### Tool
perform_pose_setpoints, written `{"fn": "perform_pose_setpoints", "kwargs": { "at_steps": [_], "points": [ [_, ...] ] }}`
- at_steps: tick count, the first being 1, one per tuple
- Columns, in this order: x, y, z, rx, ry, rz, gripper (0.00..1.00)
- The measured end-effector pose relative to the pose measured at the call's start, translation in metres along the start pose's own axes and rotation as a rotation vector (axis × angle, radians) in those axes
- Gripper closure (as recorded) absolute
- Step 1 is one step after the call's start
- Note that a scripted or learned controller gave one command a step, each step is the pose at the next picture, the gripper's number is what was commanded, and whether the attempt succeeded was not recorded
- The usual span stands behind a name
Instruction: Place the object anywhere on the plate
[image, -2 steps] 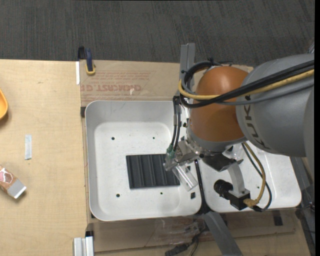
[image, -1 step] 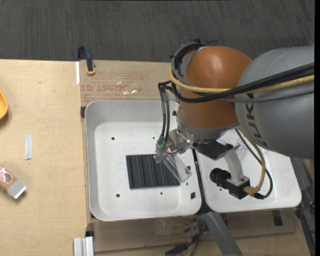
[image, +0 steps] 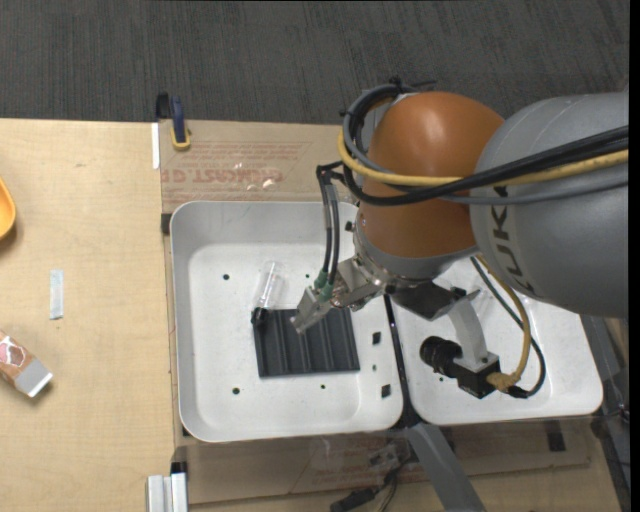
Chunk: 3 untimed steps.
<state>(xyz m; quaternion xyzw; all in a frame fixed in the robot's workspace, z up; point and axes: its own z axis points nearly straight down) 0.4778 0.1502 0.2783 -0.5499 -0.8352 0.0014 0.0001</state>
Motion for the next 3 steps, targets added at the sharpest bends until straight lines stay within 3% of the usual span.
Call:
{"fn": "perform_pose_setpoints", "kwargs": {
  "at_steps": [1,2,3],
  "points": [
    [-0.0012,0.0002,-0.0079,0.003,-0.002,0.000,1.00],
    [-0.0012,0.0002,-0.0079,0.003,-0.002,0.001,0.00],
    [-0.0025,0.0003,-0.0155,0.006,-0.003,0.001,1.00]
  ]
}}
